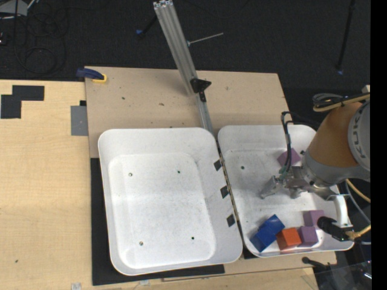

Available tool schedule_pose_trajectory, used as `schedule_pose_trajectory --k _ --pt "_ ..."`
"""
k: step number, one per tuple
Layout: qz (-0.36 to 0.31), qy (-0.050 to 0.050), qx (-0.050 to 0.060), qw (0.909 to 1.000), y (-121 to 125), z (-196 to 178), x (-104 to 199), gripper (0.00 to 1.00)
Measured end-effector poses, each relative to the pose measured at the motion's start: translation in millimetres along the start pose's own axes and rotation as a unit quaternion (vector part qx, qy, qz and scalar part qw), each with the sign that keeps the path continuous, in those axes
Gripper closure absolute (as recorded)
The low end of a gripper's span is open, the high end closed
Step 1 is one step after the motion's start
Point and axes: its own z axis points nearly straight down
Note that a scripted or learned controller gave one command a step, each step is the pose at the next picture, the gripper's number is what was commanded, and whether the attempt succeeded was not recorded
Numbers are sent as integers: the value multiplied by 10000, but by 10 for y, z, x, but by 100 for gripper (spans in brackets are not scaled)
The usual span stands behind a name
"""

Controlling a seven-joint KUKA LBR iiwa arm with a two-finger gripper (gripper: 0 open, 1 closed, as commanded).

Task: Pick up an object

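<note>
The arm reaches into the right bin (pixel 251 156) from the right, its gripper (pixel 275 186) low over the bin's middle. A small magenta object (pixel 289 157) lies just behind the gripper, partly hidden by the wrist. At the bin's near edge a blue block (pixel 266 232), an orange block (pixel 289 238) and a purple block (pixel 309 235) sit in a row, well in front of the gripper. A second purple block (pixel 314 217) lies behind them. I see nothing held in the gripper.
The left bin (pixel 157 135) sits beside the right one, joined by black clips (pixel 224 191). A slanted metal rail (pixel 181 50) rises from behind the bins. The arm's orange band (pixel 332 138) overhangs the right bin's far right side.
</note>
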Motion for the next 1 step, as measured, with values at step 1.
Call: schedule_pose_trajectory --k 1 --pt "32 6 4 10000 -5 -104 -7 100"
